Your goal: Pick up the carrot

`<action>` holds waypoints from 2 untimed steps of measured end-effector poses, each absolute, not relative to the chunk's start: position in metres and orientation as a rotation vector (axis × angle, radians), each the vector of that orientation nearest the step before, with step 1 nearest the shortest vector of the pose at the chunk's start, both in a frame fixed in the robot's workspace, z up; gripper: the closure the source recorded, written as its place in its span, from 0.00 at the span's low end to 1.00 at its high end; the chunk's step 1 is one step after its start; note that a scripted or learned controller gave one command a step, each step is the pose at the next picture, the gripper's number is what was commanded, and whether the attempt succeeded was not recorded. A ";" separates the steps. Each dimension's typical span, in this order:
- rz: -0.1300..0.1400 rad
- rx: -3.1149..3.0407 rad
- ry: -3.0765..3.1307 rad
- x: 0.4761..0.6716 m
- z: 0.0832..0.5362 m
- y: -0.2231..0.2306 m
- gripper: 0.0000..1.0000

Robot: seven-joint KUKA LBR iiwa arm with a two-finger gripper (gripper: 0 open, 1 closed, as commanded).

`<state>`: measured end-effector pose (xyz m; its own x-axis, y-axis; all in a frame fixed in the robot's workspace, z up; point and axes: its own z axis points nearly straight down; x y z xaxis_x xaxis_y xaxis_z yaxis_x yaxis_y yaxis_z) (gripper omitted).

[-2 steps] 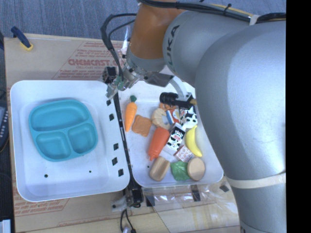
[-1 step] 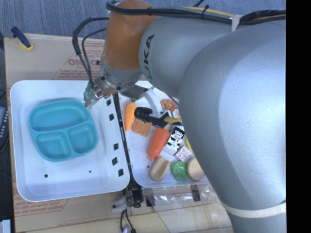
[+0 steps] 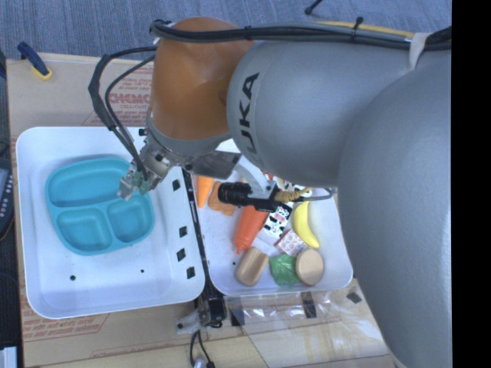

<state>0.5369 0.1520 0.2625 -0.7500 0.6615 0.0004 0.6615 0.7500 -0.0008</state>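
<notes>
We see gripper [image 3: 136,181] over left bin [image 3: 38,282], at right edge of blue divided plate [image 3: 96,203]. Can't tell its state; nothing visibly held. Carrot [image 3: 249,227] lies in right bin [image 3: 337,271], beside banana [image 3: 304,223], above green toy [image 3: 283,270]. We judge pick not started: next move, swing right across divider, descend on carrot.

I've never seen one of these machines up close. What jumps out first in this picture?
The huge grey arm with its orange band dominates, sweeping in from the right over both shallow white bins. Its small gripper hangs over the right edge of a turquoise divided plastic plate in the left bin. The right bin holds a jumble of toy food, including an orange carrot and a yellow banana.
</notes>
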 end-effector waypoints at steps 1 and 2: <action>0.007 -1.438 -2.789 0.493 0.241 0.155 1.00; 0.016 -1.485 -2.759 0.475 0.139 0.168 1.00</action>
